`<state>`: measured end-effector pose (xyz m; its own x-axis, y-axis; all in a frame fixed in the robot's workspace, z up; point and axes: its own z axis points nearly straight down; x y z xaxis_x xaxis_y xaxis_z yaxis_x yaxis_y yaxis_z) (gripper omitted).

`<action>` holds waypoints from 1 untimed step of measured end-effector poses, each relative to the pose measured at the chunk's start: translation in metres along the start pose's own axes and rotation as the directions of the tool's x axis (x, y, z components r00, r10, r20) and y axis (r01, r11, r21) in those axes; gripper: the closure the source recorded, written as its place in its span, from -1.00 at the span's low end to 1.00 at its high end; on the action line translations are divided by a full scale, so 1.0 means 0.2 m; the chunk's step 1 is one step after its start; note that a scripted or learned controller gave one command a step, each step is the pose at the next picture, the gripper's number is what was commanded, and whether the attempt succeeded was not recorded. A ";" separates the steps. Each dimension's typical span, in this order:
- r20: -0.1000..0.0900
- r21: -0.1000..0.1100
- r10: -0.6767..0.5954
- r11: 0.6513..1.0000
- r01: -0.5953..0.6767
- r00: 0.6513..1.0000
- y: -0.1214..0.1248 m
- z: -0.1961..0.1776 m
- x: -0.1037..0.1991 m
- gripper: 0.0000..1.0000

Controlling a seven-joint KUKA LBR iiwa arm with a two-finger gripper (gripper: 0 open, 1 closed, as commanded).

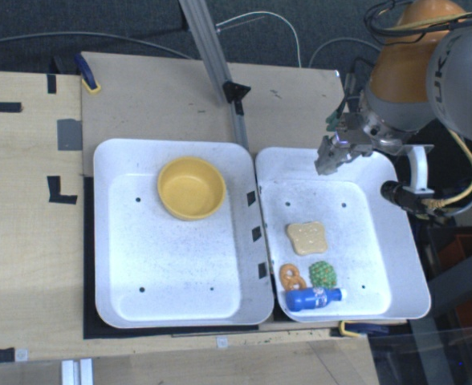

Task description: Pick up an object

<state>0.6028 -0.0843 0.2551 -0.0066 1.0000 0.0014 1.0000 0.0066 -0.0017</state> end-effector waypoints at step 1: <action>-0.001 0.001 0.000 1.000 0.000 1.000 -0.03 0.00 0.27 1.00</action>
